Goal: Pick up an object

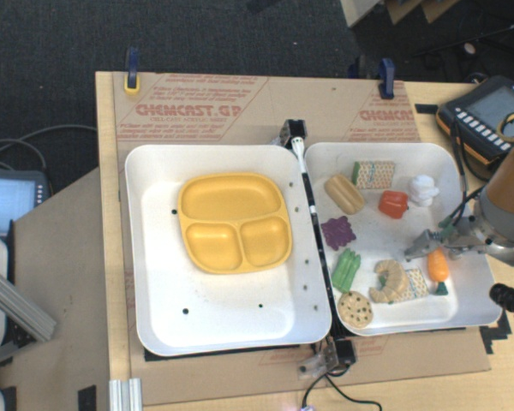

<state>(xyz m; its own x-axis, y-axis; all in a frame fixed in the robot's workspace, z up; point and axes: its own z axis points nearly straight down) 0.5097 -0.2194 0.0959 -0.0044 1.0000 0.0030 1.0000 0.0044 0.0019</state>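
Two white bins sit side by side on the bench. Left bin [154,298] holds a yellow divided tray [235,221]. Right bin [463,311] holds small toy foods: a bread roll [344,194], green pods [346,268], a cookie [355,308], a red pepper [393,203]. At its right side, the gripper [437,248] is spread open just above an orange carrot [438,266], not grasping it.

Glossy yellow plastic tray [234,222] in smooth white plastic bin [154,255], on matt brown board [197,105].
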